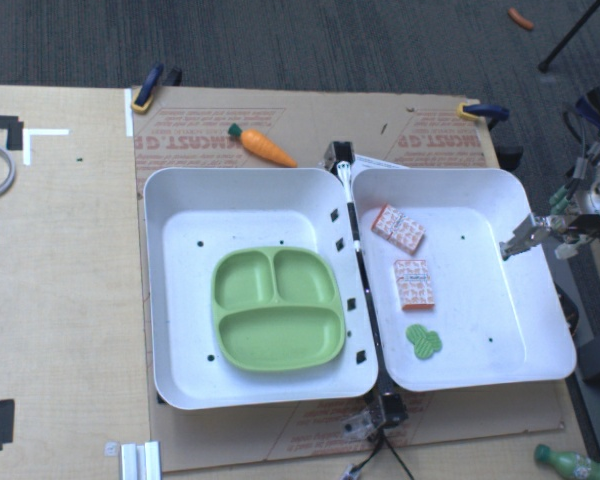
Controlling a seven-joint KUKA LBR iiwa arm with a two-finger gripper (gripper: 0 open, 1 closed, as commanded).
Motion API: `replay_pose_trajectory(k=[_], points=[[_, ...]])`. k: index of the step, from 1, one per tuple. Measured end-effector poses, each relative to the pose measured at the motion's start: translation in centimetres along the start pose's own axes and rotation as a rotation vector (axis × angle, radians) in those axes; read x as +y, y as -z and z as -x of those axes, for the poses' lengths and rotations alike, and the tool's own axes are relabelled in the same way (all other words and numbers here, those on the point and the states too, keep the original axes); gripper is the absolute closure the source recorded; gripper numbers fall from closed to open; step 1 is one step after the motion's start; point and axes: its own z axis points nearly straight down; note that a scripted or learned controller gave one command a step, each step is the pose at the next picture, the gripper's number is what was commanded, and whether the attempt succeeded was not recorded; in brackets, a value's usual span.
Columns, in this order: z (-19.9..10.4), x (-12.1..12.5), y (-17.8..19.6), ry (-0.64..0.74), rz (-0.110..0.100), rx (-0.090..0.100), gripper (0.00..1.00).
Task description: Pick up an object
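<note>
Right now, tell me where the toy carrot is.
The toy carrot lies on the cardboard outside both bins, just beyond the far rim of the left bin, near the gap between the two bins.

Left bin holds a green divided plate. Right bin holds two small red-and-white boxes and a green leafy piece. Toy carrot lies on cardboard beyond the bins. Gripper at right bin's right rim.

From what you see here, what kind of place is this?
Probably a robot test lab, not a home: two white bins sit on cardboard held by clamps, with toy items such as a carrot and a green plate.
</note>
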Motion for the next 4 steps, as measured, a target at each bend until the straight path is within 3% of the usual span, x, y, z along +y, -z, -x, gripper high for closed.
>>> replay_pose_trajectory(k=[1,2,4], points=[[-10.6,2.1,-5.5,-0.050,0.000,0.000,0.00],[-15.7,1.2,-6.7,0.098,0.000,0.000,0.00],[-15.7,1.2,-6.7,0.098,0.000,0.000,0.00]])
